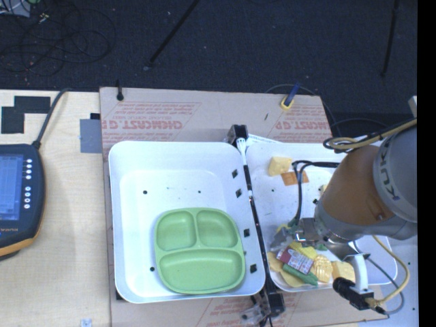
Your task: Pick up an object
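Arm lowered over the right bin's object pile; grasp not confirmed.

We see the arm (361, 189) reaching from the right, its wrist above the near end of the right bin (262, 182), where the packets and small objects (303, 263) lie heaped, touching one another. We cannot tell how the jaws stand; the wrist hides them. A yellow piece (279, 165) and an orange piece (291, 178) lie apart at the far end, with open floor around them. The left bin (136, 176) holds a green divided tray (199, 249) near its front wall.
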